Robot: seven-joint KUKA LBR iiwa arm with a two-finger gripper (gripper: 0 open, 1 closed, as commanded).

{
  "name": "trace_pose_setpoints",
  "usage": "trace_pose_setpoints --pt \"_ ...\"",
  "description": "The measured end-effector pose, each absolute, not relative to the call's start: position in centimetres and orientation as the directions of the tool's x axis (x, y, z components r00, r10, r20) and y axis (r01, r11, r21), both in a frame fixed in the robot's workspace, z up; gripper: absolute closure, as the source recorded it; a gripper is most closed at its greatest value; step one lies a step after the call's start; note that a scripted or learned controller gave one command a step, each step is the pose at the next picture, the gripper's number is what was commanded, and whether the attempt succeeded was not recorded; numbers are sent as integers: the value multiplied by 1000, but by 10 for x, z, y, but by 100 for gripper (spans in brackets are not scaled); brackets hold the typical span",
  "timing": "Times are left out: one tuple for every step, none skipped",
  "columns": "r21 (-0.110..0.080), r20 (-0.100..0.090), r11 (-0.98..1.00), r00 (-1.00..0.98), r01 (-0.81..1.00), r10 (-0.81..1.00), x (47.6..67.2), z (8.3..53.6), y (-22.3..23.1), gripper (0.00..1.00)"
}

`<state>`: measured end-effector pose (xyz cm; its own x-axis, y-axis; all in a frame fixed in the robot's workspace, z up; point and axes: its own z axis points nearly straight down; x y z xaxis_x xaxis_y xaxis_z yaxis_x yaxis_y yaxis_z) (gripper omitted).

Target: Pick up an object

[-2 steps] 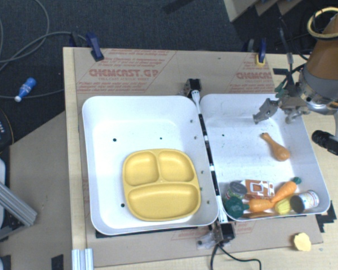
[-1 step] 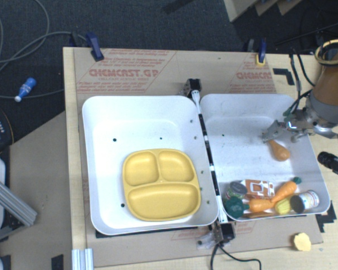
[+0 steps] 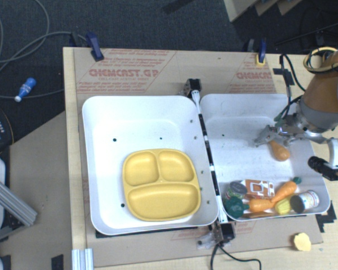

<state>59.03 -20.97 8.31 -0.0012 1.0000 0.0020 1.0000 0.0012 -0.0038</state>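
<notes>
Tabletop point(image 3: 158, 72): brown board with red print, blue clamps at the far edge.
Left bin point(image 3: 101, 128): white, shallow, touching the right bin along the centre seam.
Right bin point(image 3: 231, 114): white, far half mostly bare, clutter packed along the near wall.
Arm point(image 3: 322, 94): grey with orange band, entering from the right, wrist over the right bin's far right part.
Yellow tray point(image 3: 160, 183): three compartments, rounded corners, lying flat in the near half of the left bin.
Tool point(image 3: 268, 136): low over the right bin floor, metal fingers pointing left. Opening of the tool: cannot tell, too small and blurred.
Orange-brown lump point(image 3: 280, 151): rounded, on the right bin floor, just beside the tool on its near side; not seen between the fingers.
Carrot point(image 3: 284, 191): orange with green tip, tilted, in the near clutter.
Second carrot point(image 3: 261, 206): lying flatter, just left of and below the first.
Dark green piece point(image 3: 235, 207): at the clutter's left end.
Small can point(image 3: 307, 200): on its side, at the clutter's right end.
Yellow scrap point(image 3: 302, 241): on the tabletop, outside the right bin, near its near right corner.
</notes>
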Motion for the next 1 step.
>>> trace_pose_setpoints --pt "0 0 0 0 1000 1000 591 95 -210 100"
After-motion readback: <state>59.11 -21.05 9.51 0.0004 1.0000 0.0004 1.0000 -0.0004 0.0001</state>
